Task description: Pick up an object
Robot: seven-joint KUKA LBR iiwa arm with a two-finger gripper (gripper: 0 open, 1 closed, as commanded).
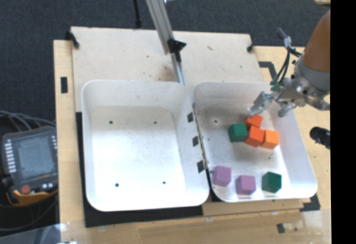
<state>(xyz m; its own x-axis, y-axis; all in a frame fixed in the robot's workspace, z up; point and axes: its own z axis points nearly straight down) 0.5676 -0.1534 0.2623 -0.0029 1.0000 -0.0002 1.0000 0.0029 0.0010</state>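
While the arm (316, 54) enters from the right, cut off by the frame edge, the tool (266, 103) hangs over the far part of the right bin (295, 151). Whether the tool is released or clenched cannot be told; its tips are small and blurred against the bin floor. No block is seen within it. Just near of the tool sits a tight cluster: three orange blocks (259, 133) touching each other, with a green block (238, 132) against their left side. The farthest orange block is partly hidden by the tool. Along the near wall lie two purple blocks (222, 175) and a second green block (271, 182), spaced apart. The left bin (94, 98) adjoins the right bin on the counter (64, 70).
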